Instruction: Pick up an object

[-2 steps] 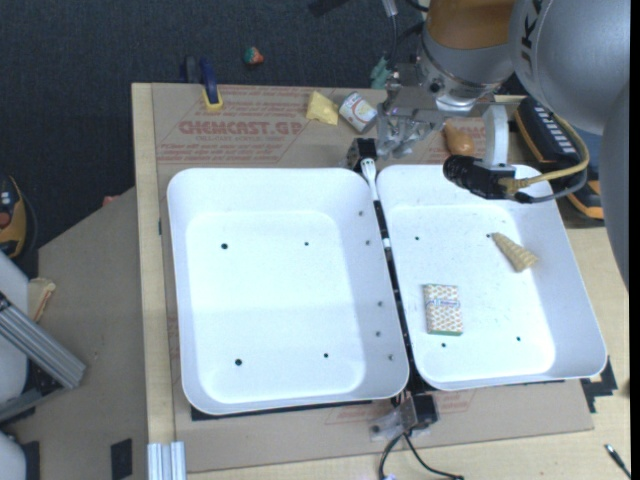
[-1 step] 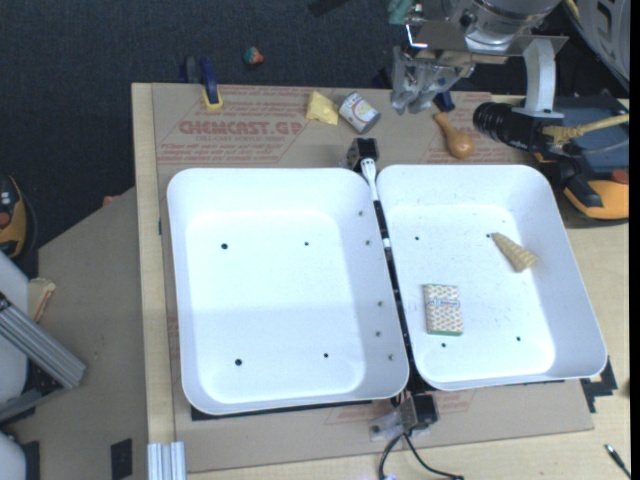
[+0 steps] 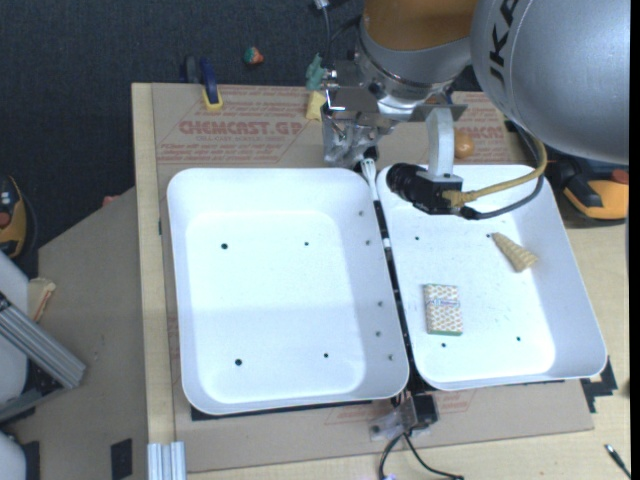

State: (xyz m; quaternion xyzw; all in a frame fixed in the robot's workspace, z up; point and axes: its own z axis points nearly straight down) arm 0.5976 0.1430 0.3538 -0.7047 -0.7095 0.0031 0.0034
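A view from above looks down at a slant on a counter (image 3: pixel 250 118) covered with a brown board printed with red lettering. On the left lies a shallow white bin (image 3: pixel 285 288) with a few small dark dots on its floor. Its right rim touches the left rim of a second white bin (image 3: pixel 560 308), so the two sit side by side. In the right bin, a small rectangular sponge (image 3: pixel 443 309) with a patterned top and a green edge lies flat near the middle of the floor. To its right and a little farther back rests a pale tan wedge-shaped piece (image 3: pixel 514 252), apart from the sponge. The grey arm (image 3: pixel 560 48) enters from the upper right and bends down toward the back of the bins, its orange band (image 3: pixel 415 8) sitting just above the wrist. The gripper (image 3: pixel 352 146) hangs over the back edge of the counter, close to where the two bins meet at their far corners. Whether its fingers are open or closed cannot be told here, as they blur into the metal parts around them. A black fitting (image 3: pixel 420 188) with a tan cable (image 3: pixel 505 190) hangs over the back left corner of the right bin.
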